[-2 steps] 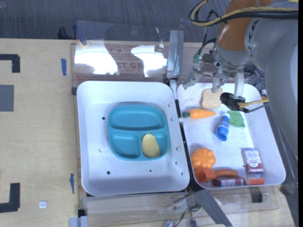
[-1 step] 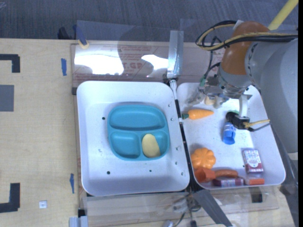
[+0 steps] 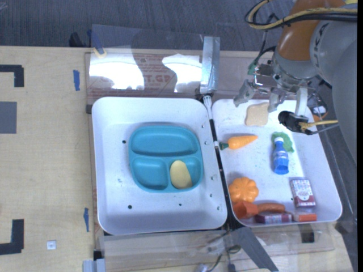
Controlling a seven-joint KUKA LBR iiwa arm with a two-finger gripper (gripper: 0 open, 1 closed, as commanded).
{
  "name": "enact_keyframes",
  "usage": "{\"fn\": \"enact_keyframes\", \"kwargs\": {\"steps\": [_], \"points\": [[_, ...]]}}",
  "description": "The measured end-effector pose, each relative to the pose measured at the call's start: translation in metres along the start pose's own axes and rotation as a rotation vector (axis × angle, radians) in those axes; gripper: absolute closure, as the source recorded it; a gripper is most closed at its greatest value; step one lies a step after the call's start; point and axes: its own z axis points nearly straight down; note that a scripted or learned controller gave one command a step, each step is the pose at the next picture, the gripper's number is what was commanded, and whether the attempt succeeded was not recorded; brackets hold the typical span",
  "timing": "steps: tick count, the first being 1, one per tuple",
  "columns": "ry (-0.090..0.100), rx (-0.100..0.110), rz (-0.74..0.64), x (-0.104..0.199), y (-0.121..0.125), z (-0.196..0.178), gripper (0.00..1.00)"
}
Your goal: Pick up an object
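The robot's hand [image 3: 258, 99] hangs with its fingers spread apart over the far end of the right bin [image 3: 326, 169], a tan slice of bread [image 3: 256, 115] lying directly beneath it, ungripped. Just nearer than the hand lie a carrot [image 3: 240, 142] and a blue bottle [image 3: 281, 157]; far to its left, a teal tray [image 3: 164, 157] holds a yellow lemon [image 3: 180, 174].

Teal tray [image 3: 148, 144], yellow, perhaps lemon-like lump [image 3: 181, 174]
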Motion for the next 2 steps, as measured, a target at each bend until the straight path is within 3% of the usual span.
{"fn": "enact_keyframes", "kwargs": {"steps": [1,2], "points": [[0.0,0.009,-0.293,-0.05,-0.027,0.102,0.0],[0.0,0.008,-0.347,-0.06,-0.066,0.103,0.0]]}}
